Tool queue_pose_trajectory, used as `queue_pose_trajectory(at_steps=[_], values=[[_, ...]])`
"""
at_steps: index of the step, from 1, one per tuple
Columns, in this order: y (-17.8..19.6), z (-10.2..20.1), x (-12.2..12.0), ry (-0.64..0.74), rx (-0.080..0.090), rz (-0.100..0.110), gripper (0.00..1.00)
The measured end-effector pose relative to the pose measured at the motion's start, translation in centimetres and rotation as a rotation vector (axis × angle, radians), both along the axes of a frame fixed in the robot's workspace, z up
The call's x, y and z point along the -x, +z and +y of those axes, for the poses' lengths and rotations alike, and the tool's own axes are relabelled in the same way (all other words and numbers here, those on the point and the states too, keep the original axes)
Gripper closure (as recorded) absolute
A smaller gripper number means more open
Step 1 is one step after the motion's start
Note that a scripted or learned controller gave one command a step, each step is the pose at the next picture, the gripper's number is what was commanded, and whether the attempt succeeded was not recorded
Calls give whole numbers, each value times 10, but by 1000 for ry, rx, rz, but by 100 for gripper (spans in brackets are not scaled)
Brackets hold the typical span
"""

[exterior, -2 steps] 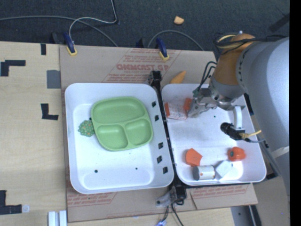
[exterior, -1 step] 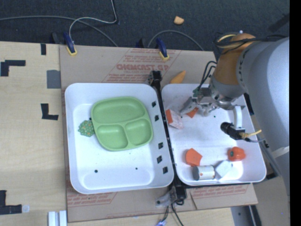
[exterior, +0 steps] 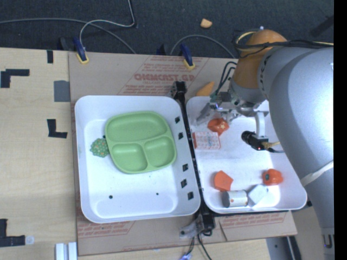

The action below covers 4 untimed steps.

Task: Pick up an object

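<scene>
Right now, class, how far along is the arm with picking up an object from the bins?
Done: the arm has reached into the right bin, with the gripper just above a red tomato-like toy. In hand: nothing visibly held; the toy appears to lie on the bin floor. Left: grasping and lifting. The orange block, second red toy, and the green plate in the left bin lie untouched.

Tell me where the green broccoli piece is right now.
The broccoli piece lies in the left bin, near its left wall, touching the left edge of the green divided plate, far from the gripper over the right bin.
</scene>
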State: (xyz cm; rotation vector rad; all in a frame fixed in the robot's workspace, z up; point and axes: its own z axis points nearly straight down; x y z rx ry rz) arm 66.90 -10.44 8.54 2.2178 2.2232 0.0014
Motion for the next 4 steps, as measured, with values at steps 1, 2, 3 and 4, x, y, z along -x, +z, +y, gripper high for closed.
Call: queue_pose_trajectory(at_steps=[1,2,3,4], values=[[10,0,0,1,4,-1,100],[10,0,0,1,4,0,0],[0,8,30,-2,2,-1,0],[0,9,16,-1,1,1,0]])
